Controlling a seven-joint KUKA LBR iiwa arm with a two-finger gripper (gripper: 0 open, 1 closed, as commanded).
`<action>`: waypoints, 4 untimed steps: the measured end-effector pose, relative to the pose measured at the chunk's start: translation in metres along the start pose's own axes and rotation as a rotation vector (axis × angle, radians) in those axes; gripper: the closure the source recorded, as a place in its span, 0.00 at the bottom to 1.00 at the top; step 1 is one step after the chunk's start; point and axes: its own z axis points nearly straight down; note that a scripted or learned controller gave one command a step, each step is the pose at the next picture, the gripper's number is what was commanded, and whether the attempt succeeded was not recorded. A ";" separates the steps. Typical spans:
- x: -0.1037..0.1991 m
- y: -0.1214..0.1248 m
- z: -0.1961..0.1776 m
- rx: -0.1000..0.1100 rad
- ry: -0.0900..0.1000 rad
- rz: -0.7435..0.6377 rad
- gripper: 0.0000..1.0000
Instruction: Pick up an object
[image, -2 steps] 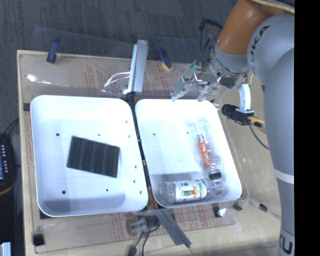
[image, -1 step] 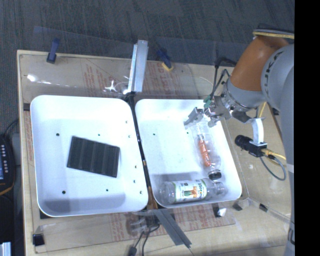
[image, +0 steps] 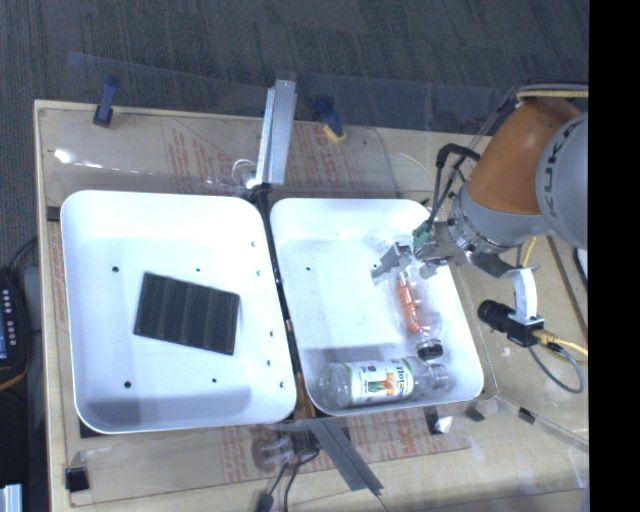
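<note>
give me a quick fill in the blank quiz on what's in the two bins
1. The dark ribbed pad lies in the ____ bin of the view.
2. The clear bottle with the green label lies on its ____.
3. The small bottle with orange contents lies in the same bin as the ____-labelled bottle.
4. The gripper is over the ____ bin of the view.

Missing words: left; side; green; right

Two bins sit side by side on the tabletop (image: 60, 140). In the left bin (image: 90, 215) a flat ridged panel (image: 188, 313) lies near the middle. In the right bin (image: 330, 225) a large bottle (image: 380, 383) lies along the near wall, a small bottle (image: 415, 312) just behind it, the hand (image: 400, 259) over the small bottle's far end
</note>
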 end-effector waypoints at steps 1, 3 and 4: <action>0.001 -0.007 -0.001 0.002 0.002 -0.010 0.00; 0.000 0.019 0.036 -0.003 0.000 -0.134 0.00; 0.001 0.001 0.035 0.000 0.002 -0.170 0.00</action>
